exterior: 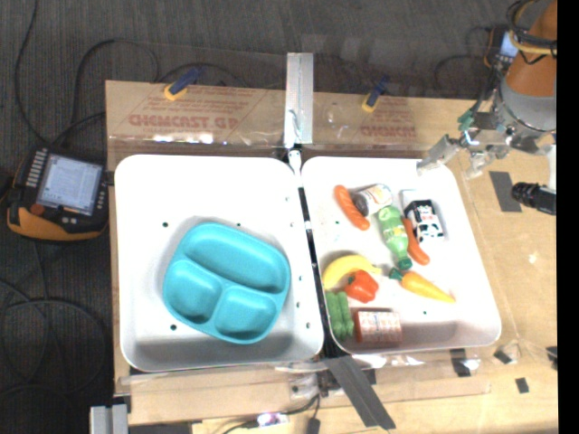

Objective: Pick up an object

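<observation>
The right bin [470,269] holds several toy foods: a red sausage [351,206], a small can [374,196], a green bottle [393,229], a black and white toy car [425,220], a carrot [425,286], a banana [346,267], a red pepper [362,286], a green cucumber [337,314] and a brown can [378,325]. My gripper [454,157] hangs above the bin's back right corner, beyond the toy car. Its fingers are spread open and nothing is between them.
The left bin [136,197] contains a blue divided plate [226,280]. A metal post [299,98] stands behind the seam between the bins. A pendant with a screen [59,193] lies on the floor at left. Cardboard covers the bench at right.
</observation>
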